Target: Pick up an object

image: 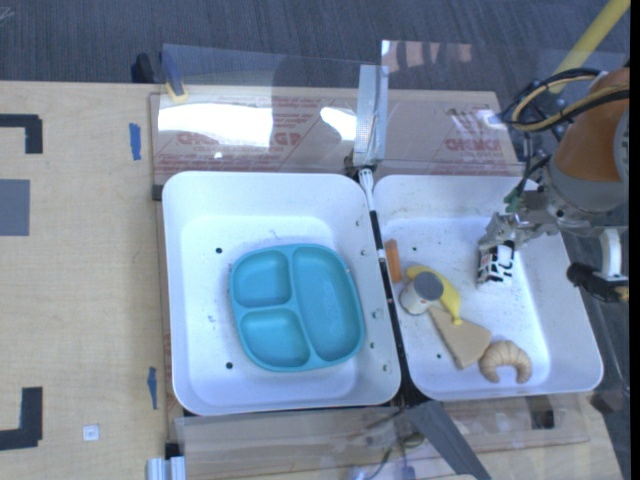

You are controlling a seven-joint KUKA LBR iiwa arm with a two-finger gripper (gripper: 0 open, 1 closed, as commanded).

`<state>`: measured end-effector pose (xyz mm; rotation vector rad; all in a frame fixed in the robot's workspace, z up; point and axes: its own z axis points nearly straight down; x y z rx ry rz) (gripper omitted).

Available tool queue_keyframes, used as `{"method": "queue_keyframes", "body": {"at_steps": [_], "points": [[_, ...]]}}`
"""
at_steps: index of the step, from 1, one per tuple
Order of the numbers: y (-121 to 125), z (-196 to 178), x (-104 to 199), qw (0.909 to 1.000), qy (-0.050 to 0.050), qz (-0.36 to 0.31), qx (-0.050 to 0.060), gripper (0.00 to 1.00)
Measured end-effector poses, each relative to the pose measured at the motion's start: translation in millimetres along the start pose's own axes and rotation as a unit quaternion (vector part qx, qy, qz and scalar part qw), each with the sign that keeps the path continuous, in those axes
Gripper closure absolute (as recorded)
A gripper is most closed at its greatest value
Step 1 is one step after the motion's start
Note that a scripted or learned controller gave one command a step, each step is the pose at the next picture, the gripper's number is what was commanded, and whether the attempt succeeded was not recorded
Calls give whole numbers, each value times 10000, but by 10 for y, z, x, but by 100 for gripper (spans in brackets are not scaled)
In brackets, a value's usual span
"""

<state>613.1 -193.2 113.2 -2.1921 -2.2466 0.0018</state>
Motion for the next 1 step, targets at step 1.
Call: {"method": "queue_keyframes", "body": {"at_steps": [1], "points": [[105,-717,1334,9995,12,307,-32,100]]}}
